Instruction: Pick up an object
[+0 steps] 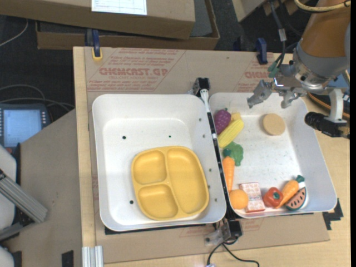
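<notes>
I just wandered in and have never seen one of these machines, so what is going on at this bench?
A robot arm is reaching in over the right bin, which holds toy food: corn, grapes, a carrot and a round tan disc, among others. Its gripper hangs open above the bin's far end, near the disc, with nothing between its fingers. The left bin holds a yellow divided plate. Nothing has been picked up yet.

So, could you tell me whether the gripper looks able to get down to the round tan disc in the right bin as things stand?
Probably yes. The gripper hangs open just above the round tan disc, which lies alone on the right bin floor, apart from the corn.
</notes>
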Controlling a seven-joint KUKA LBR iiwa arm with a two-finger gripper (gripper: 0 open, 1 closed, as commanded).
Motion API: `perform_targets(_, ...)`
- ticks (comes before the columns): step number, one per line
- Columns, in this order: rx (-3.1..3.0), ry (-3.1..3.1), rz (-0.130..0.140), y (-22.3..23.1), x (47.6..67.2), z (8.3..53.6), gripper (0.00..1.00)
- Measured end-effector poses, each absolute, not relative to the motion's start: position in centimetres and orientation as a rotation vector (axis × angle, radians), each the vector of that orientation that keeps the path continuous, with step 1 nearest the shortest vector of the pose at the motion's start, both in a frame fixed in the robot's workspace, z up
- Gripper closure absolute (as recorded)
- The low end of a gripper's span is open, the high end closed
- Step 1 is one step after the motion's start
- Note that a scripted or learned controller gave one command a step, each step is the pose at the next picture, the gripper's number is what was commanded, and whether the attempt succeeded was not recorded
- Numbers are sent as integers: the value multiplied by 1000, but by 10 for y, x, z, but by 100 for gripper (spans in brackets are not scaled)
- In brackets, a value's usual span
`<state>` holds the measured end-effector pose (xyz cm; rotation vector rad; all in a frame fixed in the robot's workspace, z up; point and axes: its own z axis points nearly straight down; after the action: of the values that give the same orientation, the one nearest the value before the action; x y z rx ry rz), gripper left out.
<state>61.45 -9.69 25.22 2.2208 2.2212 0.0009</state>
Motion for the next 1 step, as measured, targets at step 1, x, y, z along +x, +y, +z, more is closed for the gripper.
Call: perform_targets(1, 2221, 2229, -4, -67, 651, 180, 0)
